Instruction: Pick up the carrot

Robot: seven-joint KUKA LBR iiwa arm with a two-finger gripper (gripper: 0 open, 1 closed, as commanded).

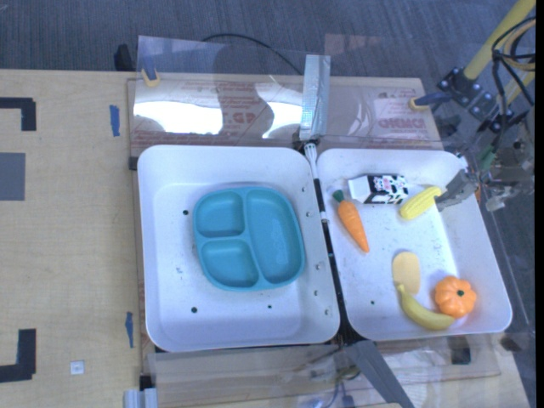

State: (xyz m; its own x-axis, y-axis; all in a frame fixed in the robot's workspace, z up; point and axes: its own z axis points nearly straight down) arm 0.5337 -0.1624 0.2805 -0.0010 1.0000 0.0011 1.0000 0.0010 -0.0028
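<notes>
Carrot [352, 223]: in the right bin [489, 253], upper-left part, near the divider between the 2 bins.
Carrot axis: long axis runs diagonal; green leafy end twd upper left, pointed orange tip twd lower right.
Carrot look: smooth tapered cone, orange, plastic-toy finish w/ small green top.
Carrot neighbours: just left of & below the small carton [379, 188]; close to it, contact unclear. Apart from everything else.
Carton: small box, black & white cow pattern, lying flat.
Corn [419, 202]: yellow, stubby, bumpy-looking, tilted, right of the carton.
Banana [415, 294]: yellow, curved, glossy; 1 end broad & pale, other end curls under the pumpkin.
Pumpkin [455, 297]: small, round, ribbed, orange w/ green stem, touching the banana's lower end.
Right bin surface: shallow white tray, rounded corners, speckled w/ dark marks.
Left bin [170, 304]: same white tray shape; holds a teal plate.
Plate [249, 237]: teal, rounded, matte plastic, 3 compartments.
Hand [463, 185]: dark, at right bin's upper-right edge, just right of the corn, well apart from the carrot; how far apart its tips stand can't be told, nothing seen held.
Tabletop [59, 253]: pale wood grain, black & blue tape marks.
</notes>
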